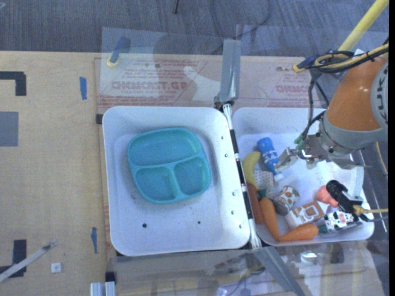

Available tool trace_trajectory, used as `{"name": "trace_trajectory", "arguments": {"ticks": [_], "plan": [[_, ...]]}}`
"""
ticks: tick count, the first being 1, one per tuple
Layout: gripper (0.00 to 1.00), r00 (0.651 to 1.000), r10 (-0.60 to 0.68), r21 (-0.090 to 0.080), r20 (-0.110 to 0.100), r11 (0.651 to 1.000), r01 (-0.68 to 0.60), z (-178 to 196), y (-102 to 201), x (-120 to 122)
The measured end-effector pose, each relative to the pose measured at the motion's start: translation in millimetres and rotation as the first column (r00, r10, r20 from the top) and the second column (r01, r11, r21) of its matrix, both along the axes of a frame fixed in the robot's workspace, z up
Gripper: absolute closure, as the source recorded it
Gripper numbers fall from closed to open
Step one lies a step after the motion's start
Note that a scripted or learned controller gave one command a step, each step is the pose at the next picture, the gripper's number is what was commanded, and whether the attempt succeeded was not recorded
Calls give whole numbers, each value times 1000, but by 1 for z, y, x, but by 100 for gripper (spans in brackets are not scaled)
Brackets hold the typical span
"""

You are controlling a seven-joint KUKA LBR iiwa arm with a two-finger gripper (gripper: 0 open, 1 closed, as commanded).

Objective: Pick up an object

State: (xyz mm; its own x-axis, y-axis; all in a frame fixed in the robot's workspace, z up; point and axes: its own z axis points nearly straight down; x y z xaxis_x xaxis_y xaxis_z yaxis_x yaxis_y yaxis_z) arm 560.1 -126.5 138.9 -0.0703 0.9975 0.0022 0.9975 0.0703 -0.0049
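Over in the right bin (364, 184) the gripper (287, 158) hangs just beside the blue bottle (268, 153); can't tell its state. Bottle looks light, stiff and slick plastic, so I'd grab it mid-body. Count: two carrots (269, 217), one banana (250, 167), one teal plate (168, 164) next door.

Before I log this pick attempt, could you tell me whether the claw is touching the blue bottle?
Cannot tell. In the camera view the claw sits right beside the blue bottle, but at this slant neither contact nor a gap shows plainly.
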Motion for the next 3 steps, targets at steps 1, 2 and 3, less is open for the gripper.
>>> {"name": "trace_trajectory", "arguments": {"ticks": [1,2,3], "plan": [[0,1000,-15,-4,15,1000,15,-50,25,27],[100,1000,-20,-3,17,1000,20,-42,23,28],[100,1000,21,-2,2,1000,-21,43,61,43]]}}
